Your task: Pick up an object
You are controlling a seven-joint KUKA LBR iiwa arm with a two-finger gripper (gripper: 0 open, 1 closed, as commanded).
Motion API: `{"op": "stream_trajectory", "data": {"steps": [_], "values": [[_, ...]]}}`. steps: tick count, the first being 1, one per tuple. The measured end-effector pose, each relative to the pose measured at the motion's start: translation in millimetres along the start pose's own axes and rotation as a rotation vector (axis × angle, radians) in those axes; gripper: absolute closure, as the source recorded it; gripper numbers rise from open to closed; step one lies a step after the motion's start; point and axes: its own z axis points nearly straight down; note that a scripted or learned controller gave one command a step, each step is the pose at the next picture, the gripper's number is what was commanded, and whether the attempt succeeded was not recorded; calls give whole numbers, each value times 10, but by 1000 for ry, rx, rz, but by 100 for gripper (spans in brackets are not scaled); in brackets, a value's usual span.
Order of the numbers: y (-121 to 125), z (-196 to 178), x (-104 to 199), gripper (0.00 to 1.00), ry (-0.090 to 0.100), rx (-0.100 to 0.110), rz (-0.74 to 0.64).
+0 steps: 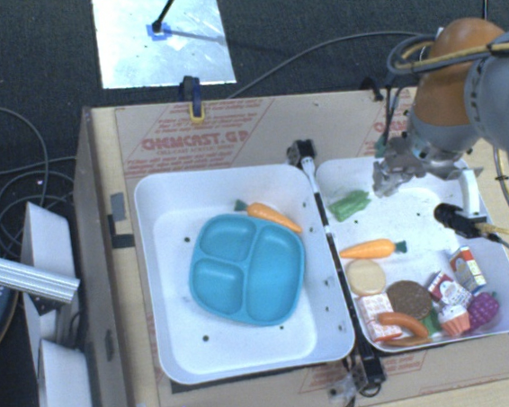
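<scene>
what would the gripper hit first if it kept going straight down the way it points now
Likely the bare floor of the right bin, close beside the green toy; the gripper points downward near it, though depth is unclear from this slant.

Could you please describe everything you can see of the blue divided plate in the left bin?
The blue divided plate is a light blue, rounded-square dish that looks like smooth plastic, moulded into three compartments: two smaller ones on its left side and one larger on its right. All three hold nothing. It lies flat and right way up, turned at a slant, near the middle of the left bin. An orange toy carrot rests at its upper rim, seemingly touching it.
</scene>
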Motion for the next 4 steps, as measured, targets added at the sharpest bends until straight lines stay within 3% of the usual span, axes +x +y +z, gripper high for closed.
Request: {"op": "stream_trajectory", "data": {"steps": [1, 2, 3, 4], "values": [[-455, -145, -203, 100, 0, 2, 1], [-499, 109, -74, 100, 1, 3, -1], [-498, 107, -77, 0, 1, 2, -1], [-741, 573, 18, 0, -2, -23, 1]]}}
